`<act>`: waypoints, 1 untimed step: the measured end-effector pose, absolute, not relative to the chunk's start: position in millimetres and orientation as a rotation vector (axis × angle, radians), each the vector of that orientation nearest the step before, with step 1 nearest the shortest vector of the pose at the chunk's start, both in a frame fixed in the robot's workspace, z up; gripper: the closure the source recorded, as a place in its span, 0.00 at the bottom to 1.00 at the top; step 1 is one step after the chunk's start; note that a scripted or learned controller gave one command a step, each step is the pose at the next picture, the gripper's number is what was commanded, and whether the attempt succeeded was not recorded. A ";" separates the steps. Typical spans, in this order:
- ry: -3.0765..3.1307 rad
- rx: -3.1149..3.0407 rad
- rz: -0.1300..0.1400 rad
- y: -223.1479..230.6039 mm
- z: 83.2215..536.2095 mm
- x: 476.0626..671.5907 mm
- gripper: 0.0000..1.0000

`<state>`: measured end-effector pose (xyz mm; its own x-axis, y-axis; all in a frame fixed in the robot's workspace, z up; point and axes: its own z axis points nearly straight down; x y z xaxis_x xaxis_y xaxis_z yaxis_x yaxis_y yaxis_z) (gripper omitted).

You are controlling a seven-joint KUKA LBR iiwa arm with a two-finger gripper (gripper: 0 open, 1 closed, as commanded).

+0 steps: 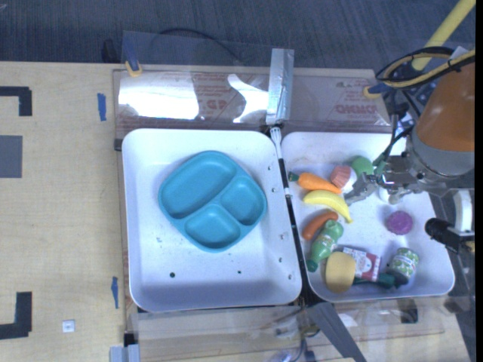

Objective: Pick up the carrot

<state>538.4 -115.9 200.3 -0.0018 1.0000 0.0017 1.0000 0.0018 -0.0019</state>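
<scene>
Gripper [367, 187] low in right bin [430, 145].
Fingers look parted, holding nothing; tips just right of banana [327, 200], carrot [317, 181] beyond.

The KUKA iiwa arm [451, 123] enters from the right side of the camera view, its orange band bright above a grey wrist that sits in the upper right of the scene. From the wrist, the metal gripper [367, 183] reaches leftward and slightly downward, angled at a low slant rather than pointing straight down. Its slim silver fingers [358, 190] extend toward the left; whether they stand apart or closed cannot be made out. Cables loop behind the arm's upper section near the frame's top right corner.
</scene>
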 end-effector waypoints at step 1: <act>-1.795 -2.577 0.002 -95.5 145.4 588.1 0.00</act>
